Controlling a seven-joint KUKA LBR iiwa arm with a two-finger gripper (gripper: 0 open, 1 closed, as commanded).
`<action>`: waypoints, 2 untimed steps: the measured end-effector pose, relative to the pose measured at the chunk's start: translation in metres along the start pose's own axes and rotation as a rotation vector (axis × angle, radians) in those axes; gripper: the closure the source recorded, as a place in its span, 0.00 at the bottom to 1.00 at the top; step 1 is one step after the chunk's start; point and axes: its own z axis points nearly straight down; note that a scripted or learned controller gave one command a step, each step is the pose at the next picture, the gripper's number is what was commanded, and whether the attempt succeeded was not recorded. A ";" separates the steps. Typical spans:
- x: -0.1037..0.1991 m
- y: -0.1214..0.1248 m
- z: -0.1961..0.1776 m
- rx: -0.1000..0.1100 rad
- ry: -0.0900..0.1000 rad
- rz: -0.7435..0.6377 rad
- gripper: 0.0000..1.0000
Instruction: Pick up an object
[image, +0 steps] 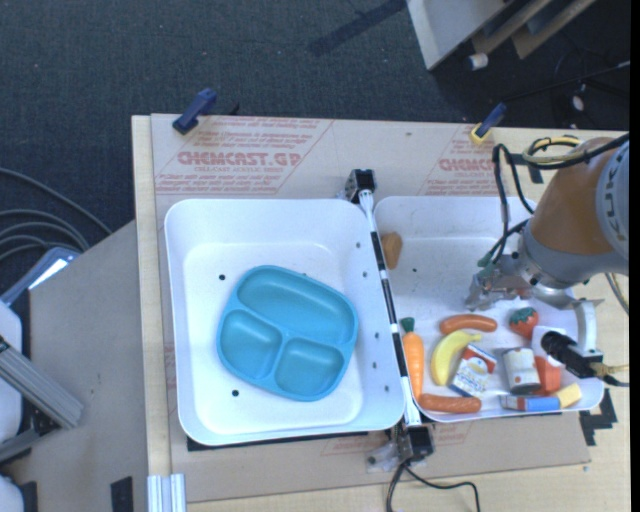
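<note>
While the end effector (492, 290) sits low in the right bin (440, 222), nothing shows between its fingers, so the pick looks not yet made; whether those fingers stand apart or together cannot be told from this slanted view. The whole of the job appears left to do: closing on something, then lifting it clear.

The things on offer lie bunched in the near part of the right bin. A sausage (468, 323) lies just beside the end effector, on its near side, and seems the closest candidate. A tomato (524, 321) sits a little to the right of that, close under the arm's wrist. Nearer the camera come a banana (447, 355), a carrot (413, 359) along the bin's left wall, a small carton (472, 374), a can (519, 367) and a second sausage (449, 403) by the near rim. A small brown piece (390, 248) lies alone toward the far left corner, well apart from the end effector.

The left bin (190, 300) holds a blue divided plate (287, 331), far from the arm's reach at present.
</note>
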 end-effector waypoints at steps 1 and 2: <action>0.000 0.000 0.000 0.000 0.000 0.000 0.00; 0.003 -0.033 0.010 0.000 0.000 0.000 0.00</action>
